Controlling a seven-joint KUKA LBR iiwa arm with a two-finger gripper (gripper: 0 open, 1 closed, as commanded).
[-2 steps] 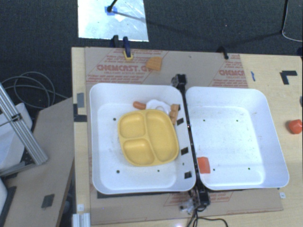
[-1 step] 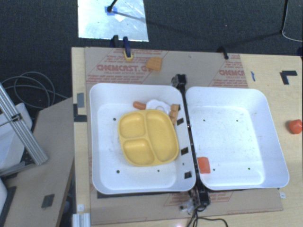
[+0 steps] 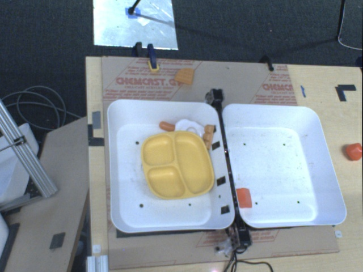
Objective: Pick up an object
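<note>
Gripper state is something I cannot tell from this feed, open, closed or carrying, so I am treating nothing as picked.

I am looking at where the candidates are sitting. The red block [image 3: 244, 197] is lying in the right bin [image 3: 323, 152], tight in the near-left corner, just beside the wall that divides the bins. That is making it awkward, I judge: a wall on one side is leaving little room for a straddling grasp.

In the left bin [image 3: 122, 169] the yellow plate [image 3: 176, 164] is lying flat and taking up the middle. Behind it an orange stick [image 3: 167, 126], a white piece [image 3: 188, 126] partly tucked under the plate's far rim, and a tan block [image 3: 209, 134] are crowding together near the far wall. Being bunched, they are looking hard to separate.

Two things are sitting outside the bins, I guess out of play: a tan cube [image 3: 184, 76] on the board beyond the left bin, and a red piece [image 3: 353, 151] on the bench to the right.

I am favouring the red block, since it is lying alone.
</note>
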